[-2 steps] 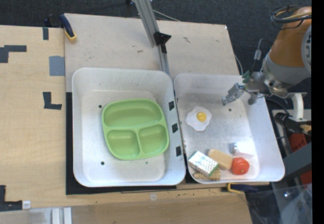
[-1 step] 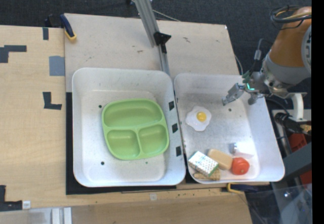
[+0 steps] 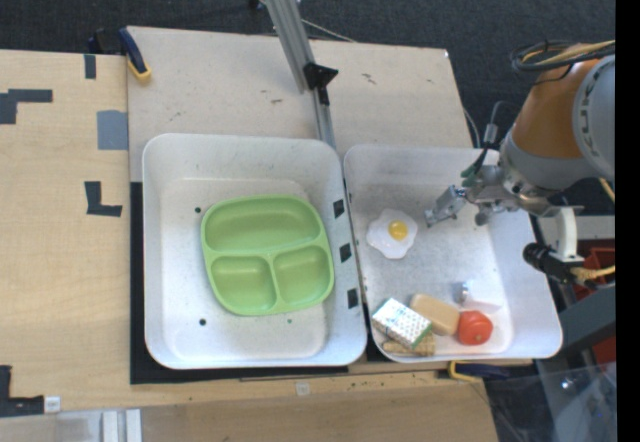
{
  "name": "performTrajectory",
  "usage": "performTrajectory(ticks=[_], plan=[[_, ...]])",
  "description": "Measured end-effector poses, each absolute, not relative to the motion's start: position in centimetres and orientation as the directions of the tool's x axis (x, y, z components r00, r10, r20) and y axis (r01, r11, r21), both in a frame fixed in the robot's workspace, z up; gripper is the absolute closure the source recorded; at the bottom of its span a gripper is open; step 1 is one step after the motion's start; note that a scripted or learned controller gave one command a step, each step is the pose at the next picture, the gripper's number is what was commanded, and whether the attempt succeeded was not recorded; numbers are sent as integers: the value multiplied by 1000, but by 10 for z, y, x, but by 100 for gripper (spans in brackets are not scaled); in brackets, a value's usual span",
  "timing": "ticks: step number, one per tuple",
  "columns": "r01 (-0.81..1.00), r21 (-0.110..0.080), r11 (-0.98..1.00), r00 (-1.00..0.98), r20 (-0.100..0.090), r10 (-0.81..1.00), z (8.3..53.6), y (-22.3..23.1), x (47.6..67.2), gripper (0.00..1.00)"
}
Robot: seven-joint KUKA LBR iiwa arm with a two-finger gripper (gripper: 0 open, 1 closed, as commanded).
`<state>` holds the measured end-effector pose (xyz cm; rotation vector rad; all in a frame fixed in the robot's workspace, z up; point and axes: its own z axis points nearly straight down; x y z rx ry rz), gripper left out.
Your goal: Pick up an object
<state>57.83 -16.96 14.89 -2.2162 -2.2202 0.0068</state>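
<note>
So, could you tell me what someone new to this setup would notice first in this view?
Probably the bright green three-compartment plastic tray, lying flat in the left white bin. Next, the grey arm's gripper hangs over the right white bin, just right of a toy fried egg with a yellow yolk. Along that bin's near edge sit a small printed box, a tan block and a red tomato-like toy.
</note>
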Motion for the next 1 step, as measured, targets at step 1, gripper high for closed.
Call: performTrajectory(ticks=[1], plan=[[1000,-6,2,-2,0,1000,95,-169,577,0]])
